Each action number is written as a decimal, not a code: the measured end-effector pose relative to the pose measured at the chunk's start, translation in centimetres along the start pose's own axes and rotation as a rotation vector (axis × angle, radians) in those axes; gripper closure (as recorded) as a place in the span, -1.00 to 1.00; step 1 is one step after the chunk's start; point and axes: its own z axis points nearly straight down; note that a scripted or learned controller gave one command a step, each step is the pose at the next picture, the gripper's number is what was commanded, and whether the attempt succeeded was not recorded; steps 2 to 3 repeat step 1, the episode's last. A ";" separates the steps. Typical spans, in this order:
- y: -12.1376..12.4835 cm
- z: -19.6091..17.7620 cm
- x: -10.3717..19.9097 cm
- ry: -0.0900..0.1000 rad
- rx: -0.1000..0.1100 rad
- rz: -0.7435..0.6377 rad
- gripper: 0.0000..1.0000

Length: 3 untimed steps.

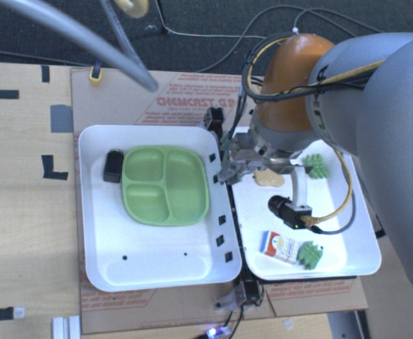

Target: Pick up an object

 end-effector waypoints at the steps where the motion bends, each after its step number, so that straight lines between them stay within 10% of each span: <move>1: 2.4 0.5 5.0 0.000 -0.001 -0.001 1.00; 3: 2.4 0.5 5.0 0.000 -0.001 -0.001 1.00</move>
